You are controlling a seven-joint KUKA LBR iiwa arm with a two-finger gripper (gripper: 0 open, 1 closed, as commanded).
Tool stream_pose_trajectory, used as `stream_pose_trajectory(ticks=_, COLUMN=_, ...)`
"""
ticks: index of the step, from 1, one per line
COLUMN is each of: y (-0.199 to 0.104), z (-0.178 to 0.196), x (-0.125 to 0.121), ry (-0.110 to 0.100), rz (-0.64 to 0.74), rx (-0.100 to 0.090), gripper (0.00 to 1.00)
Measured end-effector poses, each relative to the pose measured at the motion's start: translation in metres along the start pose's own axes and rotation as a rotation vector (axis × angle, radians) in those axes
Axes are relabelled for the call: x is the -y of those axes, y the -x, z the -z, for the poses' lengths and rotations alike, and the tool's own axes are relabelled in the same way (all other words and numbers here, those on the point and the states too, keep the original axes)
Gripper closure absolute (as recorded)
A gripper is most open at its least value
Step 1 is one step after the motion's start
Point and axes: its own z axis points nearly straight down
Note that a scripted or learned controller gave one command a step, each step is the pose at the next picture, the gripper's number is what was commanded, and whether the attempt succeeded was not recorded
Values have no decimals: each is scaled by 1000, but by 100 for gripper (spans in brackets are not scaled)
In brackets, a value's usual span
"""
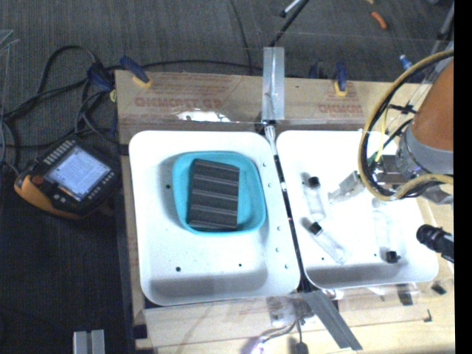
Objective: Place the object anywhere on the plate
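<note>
A teal plate (254, 198) lies in the left bin (151, 220). A dark grey ribbed block (214, 194) rests flat on the plate, near its middle. My gripper (380, 179) hangs over the right bin (354, 268), toward its back right, below the grey wrist and orange band. Cables loop around it and hide its tips. A clear vial-like piece (345, 188) lies just left of it; whether they touch is unclear.
Three clear vials with black caps lie in the right bin: one (313, 195) at the left, one (326, 242) lower left, one (385, 236) at the front right. A black knob (435, 238) juts in at the right edge. A handheld pendant (74, 175) sits off the bench, left.
</note>
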Motion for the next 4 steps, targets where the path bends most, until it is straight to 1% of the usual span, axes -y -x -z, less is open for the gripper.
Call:
stream_pose_trajectory(ticks=1, y=50, z=-90, x=0, ry=-1, rz=-71, rx=-1, gripper=0)
stream_pose_trajectory(ticks=2, y=49, z=-90, x=0, ry=-2, rz=-70, rx=-1, gripper=0)
stream_pose_trajectory(ticks=3, y=81, z=-190, x=0, ry=0, rz=60, rx=-1, gripper=0)
stream_pose_trajectory(ticks=4, y=44, z=-26, x=-35, ry=0, rz=-50, rx=2, gripper=0)
